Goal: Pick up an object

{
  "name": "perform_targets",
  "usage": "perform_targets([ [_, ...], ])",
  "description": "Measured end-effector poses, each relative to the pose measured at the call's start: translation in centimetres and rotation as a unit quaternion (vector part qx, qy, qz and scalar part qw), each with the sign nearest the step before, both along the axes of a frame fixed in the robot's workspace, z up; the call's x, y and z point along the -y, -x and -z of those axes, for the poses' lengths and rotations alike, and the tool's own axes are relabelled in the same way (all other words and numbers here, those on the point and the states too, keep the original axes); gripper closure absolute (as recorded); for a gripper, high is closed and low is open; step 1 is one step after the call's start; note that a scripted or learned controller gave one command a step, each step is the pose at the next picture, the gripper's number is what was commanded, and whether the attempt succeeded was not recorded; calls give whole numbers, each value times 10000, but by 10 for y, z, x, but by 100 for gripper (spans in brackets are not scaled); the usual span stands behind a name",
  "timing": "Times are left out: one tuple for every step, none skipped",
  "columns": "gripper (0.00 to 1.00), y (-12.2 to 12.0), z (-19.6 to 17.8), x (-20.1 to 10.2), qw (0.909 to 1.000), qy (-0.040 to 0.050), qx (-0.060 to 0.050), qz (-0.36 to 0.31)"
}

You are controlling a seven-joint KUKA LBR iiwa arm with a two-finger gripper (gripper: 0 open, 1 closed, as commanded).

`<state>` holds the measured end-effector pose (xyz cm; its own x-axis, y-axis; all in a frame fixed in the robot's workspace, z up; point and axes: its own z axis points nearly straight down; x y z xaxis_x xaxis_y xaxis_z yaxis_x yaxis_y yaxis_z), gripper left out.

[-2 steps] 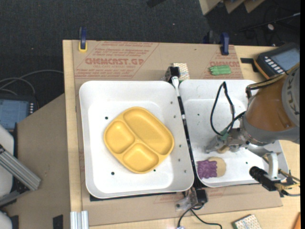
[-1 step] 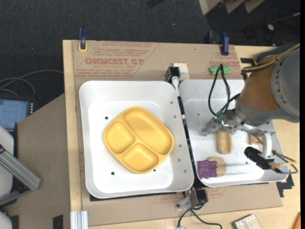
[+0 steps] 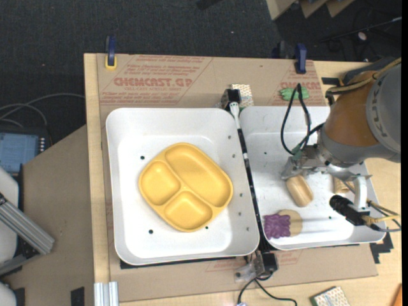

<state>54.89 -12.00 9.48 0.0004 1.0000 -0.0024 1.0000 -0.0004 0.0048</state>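
— Gripper (image 3: 301, 168)?
— Down low in the right bin (image 3: 268, 132), about mid-floor, below the grey wrist with its orange band. Released or clenched: cannot tell from this slant.
— Nearest to it?
— Tan wooden cylinder (image 3: 298, 190), lying on its side on the bin floor. Just beside the gripper, on the side toward the bin's near wall. Touching or barely apart: cannot tell.
— Further out?
— Second small tan piece (image 3: 340, 185) to the right of the cylinder, partly hidden behind the arm's hardware. Then a purple knobbly toy (image 3: 276, 225) by the near-left corner of the same bin, close to the front wall and apart from the gripper.
— Across the divide?
— Left bin (image 3: 127, 139), edge to edge with the right one. Yellow three-compartment plate (image 3: 185, 187) around its middle, turned askew, well apart from the gripper.
— Underneath?
— Brown board with red lettering (image 3: 159, 75), with a blue clamp (image 3: 300, 57) on its far edge.
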Motion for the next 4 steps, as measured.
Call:
perform_targets([
  [100,27,-95,-82,10000,-23,14,-42],
  [0,27,-90,-77,10000,-12,-20,-4],
  [0,11,-27,1,10000,-2,-48,29],
  [0,-86,11,31,10000,8,15,-14],
])
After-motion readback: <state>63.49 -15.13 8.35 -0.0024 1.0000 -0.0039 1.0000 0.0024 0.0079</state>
